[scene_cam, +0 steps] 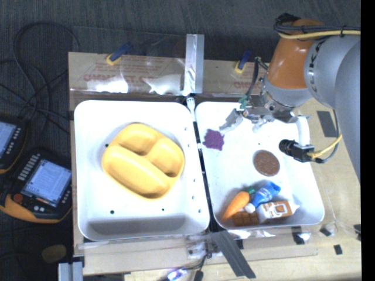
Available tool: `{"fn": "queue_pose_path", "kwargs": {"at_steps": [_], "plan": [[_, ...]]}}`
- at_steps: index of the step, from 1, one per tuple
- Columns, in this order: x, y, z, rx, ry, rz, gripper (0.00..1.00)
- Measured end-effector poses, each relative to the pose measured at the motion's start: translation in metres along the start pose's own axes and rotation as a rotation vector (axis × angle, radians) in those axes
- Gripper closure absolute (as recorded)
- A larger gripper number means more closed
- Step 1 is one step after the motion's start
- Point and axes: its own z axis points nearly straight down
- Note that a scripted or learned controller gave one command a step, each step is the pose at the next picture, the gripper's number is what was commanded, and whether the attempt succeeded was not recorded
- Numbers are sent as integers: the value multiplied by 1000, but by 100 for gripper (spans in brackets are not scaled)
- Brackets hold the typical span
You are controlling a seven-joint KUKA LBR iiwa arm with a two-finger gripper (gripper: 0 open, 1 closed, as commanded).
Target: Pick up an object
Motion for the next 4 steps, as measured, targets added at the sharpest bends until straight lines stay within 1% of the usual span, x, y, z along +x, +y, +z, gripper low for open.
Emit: {"fn": "queue_pose_path", "kwargs": {"at_steps": [1,2,3,4], "plan": [[-86,11,56,-2,-2,-133,0],[-110,-96,85,-12,-4,-323,0],[-106,-97,45,-4,-1,-453,0],[-91,-82,86,-10,-4,-194,0]]}}
